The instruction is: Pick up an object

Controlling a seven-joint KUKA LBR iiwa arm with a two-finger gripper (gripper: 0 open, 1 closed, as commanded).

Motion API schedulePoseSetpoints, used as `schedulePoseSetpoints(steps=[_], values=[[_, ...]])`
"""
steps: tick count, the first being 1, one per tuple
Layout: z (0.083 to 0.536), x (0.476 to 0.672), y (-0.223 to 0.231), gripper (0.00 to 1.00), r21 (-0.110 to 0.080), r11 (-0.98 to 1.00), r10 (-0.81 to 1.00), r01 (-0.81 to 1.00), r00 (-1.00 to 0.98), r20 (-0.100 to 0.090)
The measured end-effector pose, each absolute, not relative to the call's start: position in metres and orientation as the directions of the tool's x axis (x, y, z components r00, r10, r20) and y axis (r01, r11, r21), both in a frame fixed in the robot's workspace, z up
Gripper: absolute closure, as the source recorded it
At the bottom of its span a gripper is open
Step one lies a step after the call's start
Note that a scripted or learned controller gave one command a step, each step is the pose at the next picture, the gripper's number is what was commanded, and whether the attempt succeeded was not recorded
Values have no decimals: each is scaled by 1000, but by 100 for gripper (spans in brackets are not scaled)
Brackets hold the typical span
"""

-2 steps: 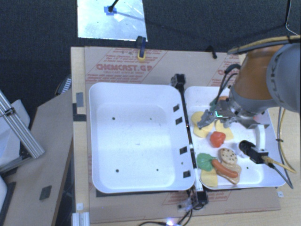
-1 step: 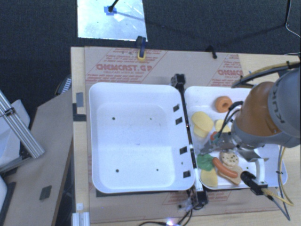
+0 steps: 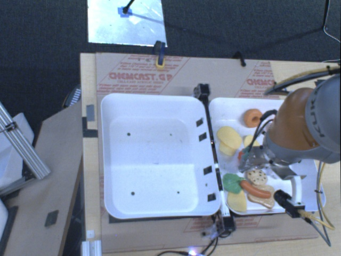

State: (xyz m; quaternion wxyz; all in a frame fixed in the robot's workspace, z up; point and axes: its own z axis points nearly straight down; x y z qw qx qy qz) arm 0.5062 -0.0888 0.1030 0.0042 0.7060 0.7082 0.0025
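Two white bins [image 3: 154, 159], perhaps seven toy foods [image 3: 230, 138] right; gripper [image 3: 250, 161] state impossible to tell.

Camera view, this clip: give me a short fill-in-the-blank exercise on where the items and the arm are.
1. The toy foods all lie in the ____ bin.
2. The arm's band above the wrist is ____.
3. The hot dog lies just below the chocolate-chip ____.
4. The doughnut sits near that bin's ____ edge in the view.

Missing words: right; orange; cookie; top
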Motion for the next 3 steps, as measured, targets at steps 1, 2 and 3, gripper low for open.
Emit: schedulePoseSetpoints(steps=[1,2,3], values=[[85,487,-84,100,4,1,1000,1000,-1,0],[86,568,-88,100,9,6,1000,1000,-6,-2],[192,632,-31,100,18,12,1000,1000,-12,1]])
